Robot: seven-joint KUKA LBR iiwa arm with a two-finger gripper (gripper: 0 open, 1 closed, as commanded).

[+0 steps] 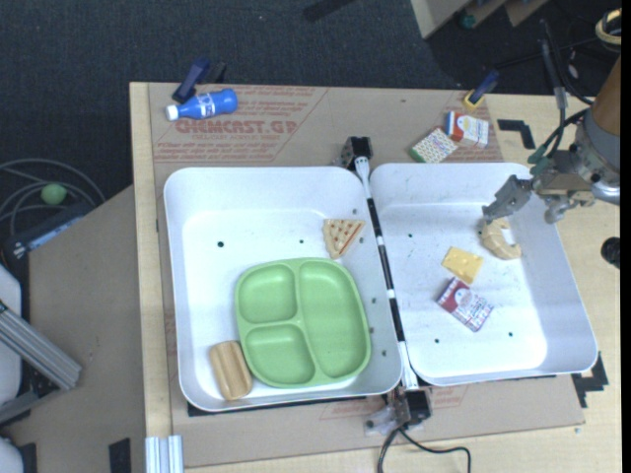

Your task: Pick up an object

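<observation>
End effector [521, 203] sits low over the upper right part of the right bin [552, 353]; one grey finger angles down to the left, the other is lost against the wrist body — cannot tell whether it stands open or closed; nothing shows between the fingers, so no hold is claimed.

Nearest candidate is a pale tan pastry piece [500, 238], lying on the bin floor just below and slightly left of the fingertips; whether they touch it is not readable. Near it, lower left, a yellow cheese wedge [461, 263]; below that a red and white packet [464, 304], lying flat; all three apart from each other.

Judged step: closing in on the pastry piece. To do it well — centre the fingers over its middle rather than its near edge, come straight down so a finger passes each side, close only once low enough to catch its flanks; it looks small and rounded, likely to squirt out under an off-centre pinch.

Arm pose: wrist enters from the right edge, cables trailing above it, tool pitched down and leftward.

Outward: left bin [187, 264] holds a green divided plate [299, 321], a waffle wedge [342, 235] by the divider, a tan bread stick [230, 369]; on the bench [296, 126] a blue bottle [202, 104] and small cartons [450, 138].
</observation>
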